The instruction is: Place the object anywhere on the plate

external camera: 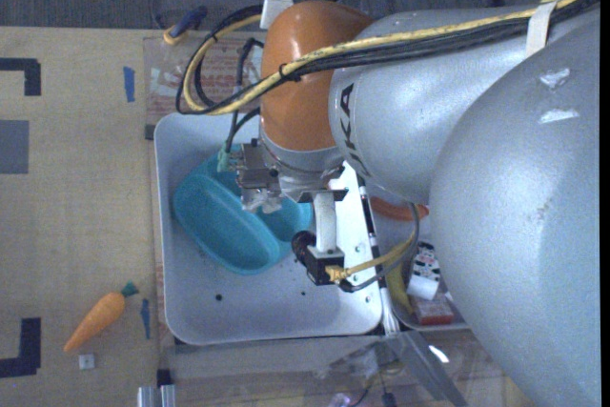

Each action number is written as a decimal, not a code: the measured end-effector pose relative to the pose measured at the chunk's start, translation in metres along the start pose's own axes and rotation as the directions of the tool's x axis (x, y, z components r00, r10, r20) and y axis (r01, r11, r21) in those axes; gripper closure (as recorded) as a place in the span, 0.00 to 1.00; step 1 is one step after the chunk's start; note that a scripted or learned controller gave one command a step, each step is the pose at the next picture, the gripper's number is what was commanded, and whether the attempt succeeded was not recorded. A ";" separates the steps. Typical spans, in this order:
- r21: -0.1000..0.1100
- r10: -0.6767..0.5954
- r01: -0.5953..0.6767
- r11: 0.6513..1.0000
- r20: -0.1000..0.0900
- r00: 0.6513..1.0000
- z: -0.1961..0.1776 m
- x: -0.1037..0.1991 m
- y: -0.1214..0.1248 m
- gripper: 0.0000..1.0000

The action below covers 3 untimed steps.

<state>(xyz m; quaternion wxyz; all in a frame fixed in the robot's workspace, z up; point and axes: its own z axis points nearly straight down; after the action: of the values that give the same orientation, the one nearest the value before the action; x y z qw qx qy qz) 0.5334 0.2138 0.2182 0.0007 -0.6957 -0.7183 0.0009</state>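
Item: teal plate, lying in the left white bin, partly under my wrist. Object to place: not identifiable; a toy carrot lay outside on the bench. Gripper: state indeterminable. Risk: releasing off-plate, since my arm hid the target. Arm: reached from right, wrist down.

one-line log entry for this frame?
arm: over left bin | claw: above blue plate | carrot: on bench, outside bin | placement: not done
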 end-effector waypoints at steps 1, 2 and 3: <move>-0.002 0.164 -0.164 0.986 0.000 0.986 -0.091 -0.038 -0.054 1.00; 0.001 0.151 -0.151 0.989 0.000 0.989 0.004 -0.042 -0.056 1.00; -0.002 0.067 -0.067 0.998 0.000 0.998 0.028 0.008 -0.012 1.00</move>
<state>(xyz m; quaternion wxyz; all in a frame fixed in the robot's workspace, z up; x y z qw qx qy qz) 0.5212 0.2217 0.1904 0.0001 -0.7194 -0.6946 0.0002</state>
